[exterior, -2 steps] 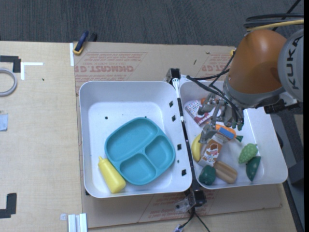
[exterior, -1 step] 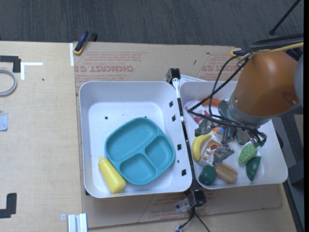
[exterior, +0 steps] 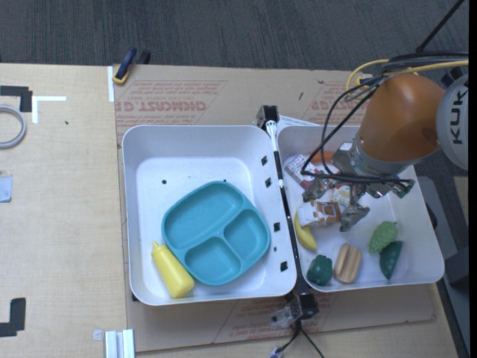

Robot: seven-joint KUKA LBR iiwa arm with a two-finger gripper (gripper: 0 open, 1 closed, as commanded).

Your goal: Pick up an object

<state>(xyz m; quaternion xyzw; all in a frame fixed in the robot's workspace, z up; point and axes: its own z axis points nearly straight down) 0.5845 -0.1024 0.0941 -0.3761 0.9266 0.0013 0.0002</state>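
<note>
**Even overhead light, soft focus**

The bench sits under bright, diffuse light from above, with no harsh glare. The two white bins read almost blown out along their rims, while the dark floor at the top stays dim. Shadows are faint and short, pooling softly under the teal plate and below the arm's orange band. Fine detail looks slightly soft and grainy throughout.

Tool low in right bin over snack packet; teal plate in left bin.
</note>
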